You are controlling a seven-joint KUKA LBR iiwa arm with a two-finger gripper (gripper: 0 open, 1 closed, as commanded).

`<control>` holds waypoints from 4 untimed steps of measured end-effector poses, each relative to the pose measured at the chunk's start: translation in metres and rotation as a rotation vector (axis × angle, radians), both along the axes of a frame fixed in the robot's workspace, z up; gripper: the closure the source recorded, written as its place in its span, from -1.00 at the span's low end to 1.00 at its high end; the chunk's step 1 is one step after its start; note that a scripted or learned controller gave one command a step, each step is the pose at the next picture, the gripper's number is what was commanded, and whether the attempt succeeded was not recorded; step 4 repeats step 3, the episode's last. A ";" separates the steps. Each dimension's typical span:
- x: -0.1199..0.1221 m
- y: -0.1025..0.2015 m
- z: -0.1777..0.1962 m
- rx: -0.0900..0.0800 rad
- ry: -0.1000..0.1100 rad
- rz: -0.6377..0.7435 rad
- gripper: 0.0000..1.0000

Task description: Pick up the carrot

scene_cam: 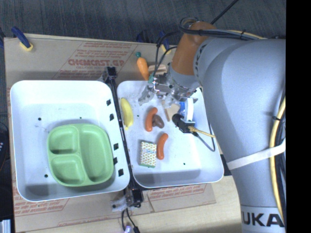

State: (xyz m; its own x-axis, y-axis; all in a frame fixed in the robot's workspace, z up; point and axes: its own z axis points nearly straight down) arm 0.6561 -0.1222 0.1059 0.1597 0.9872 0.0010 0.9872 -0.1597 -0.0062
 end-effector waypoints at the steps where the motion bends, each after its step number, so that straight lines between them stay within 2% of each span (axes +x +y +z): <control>1: 0.000 -0.050 0.019 -0.002 -0.003 -0.019 -1.00; 2: 0.003 -0.017 -0.008 -0.009 -0.013 -0.217 -1.00; 3: 0.004 0.009 -0.007 -0.005 -0.016 -0.763 -1.00; 4: 0.004 0.009 -0.007 -0.005 -0.016 -0.763 -1.00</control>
